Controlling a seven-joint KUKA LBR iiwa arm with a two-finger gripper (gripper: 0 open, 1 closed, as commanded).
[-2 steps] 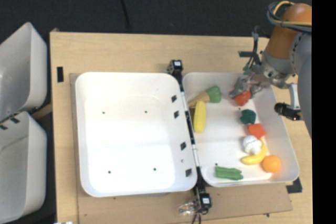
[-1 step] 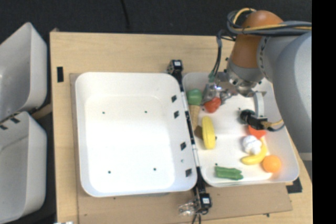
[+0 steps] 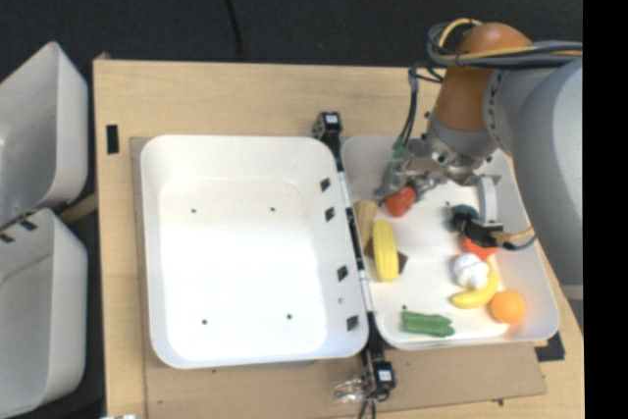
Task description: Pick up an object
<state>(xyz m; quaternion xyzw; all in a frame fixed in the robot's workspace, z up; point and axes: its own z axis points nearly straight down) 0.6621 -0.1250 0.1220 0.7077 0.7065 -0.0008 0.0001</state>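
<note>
My gripper (image 3: 403, 186) is over the far left part of the right bin (image 3: 530, 329), reaching in from the right. A small red, tomato-like object (image 3: 399, 203) sits directly at its tip, touching or nearly touching it. I cannot tell whether the object is held. Just below lie a yellow corn cob (image 3: 385, 250) and a tan piece (image 3: 365, 214), both along the bin's left wall.
Also in the right bin are a green bean pod (image 3: 427, 323), an orange ball (image 3: 507, 307), a small yellow banana (image 3: 473, 298), a white ball (image 3: 469, 270) and a red-orange piece (image 3: 481, 251). The left bin (image 3: 157, 211) is beside it.
</note>
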